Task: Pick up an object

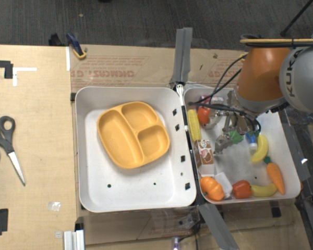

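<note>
Arm: you see the grey KUKA arm reaching in from the right, its orange band hanging over the far part of the right bin.
Gripper: your gripper is down inside the right bin, near its middle, with a small green object right at the fingertips.
Jaws: you cannot tell from this angle whether they are spread or pressed together, or whether the green piece is pinched between them.
Right bin, left side: a yellow corn cob lies along the wall next to the divider, with a small brown-and-white packet just below it and a red piece beside its upper end.
Right bin, right side: a yellow banana lies just right of the gripper, a blue item touching its upper end, and an orange carrot lies below it.
Right bin, near edge: you have an orange fruit, a red pepper and a second yellow banana lined up along the front wall.
Left bin: the left bin holds a yellow three-compartment plate, lying flat and turned at an angle.
Bench: a pair of scissors lies on the wooden surface well to the left of both bins.
</note>
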You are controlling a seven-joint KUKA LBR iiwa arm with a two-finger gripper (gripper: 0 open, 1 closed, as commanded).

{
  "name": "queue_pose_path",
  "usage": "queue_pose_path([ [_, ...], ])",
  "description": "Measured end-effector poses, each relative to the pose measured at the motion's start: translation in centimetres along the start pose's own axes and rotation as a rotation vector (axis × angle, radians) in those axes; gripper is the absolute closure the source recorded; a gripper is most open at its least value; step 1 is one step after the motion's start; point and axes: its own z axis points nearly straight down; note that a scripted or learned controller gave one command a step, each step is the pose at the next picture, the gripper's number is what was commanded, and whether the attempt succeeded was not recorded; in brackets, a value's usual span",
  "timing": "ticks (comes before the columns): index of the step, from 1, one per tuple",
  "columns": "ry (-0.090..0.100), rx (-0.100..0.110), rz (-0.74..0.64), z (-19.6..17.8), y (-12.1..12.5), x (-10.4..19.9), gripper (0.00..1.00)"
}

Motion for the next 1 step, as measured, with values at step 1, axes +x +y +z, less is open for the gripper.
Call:
queue_pose_path([
  [1, -0.029, 0.007, -0.330, -0.61, -8.42, -2.27, 0.00],
])
